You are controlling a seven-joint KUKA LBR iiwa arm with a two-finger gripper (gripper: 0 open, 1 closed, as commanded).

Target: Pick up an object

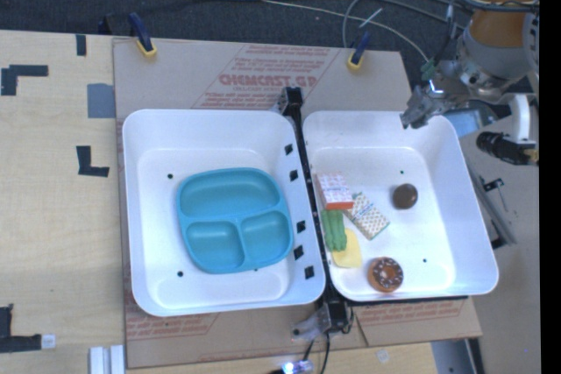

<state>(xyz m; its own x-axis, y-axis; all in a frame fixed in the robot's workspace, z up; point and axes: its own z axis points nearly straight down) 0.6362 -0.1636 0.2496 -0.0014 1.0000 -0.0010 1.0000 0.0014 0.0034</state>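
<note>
Gripper (421,111) poised above the far right corner of the right bin (456,179), tilted down toward its rim — nothing between the fingers, though whether spread or closed cannot be told at this angle. Grey arm (500,22) with its orange band rising behind, off toward the right edge.

Below and nearer in, a scatter of small things on the bin floor: a brown ball (404,196) standing alone near the middle, well apart from the rest; a checked packet (368,217) lying at a slant; a red-and-white box (333,188) just beside a green piece (334,229) and a yellow piece (349,253), these crowded against the left wall; a glazed doughnut (385,274) toward the near edge. Over in the left bin (149,188), a blue divided plate (235,220).

Still the approach, by the look of it — nothing lifted yet. Best to go for the brown ball or the doughnut: clear space around each, room for both fingers. Worth centring squarely before descending, since a round thing may roll away from an off-centre pinch. Wiser to avoid the cluster at the wall, where the fingers could jam.
</note>
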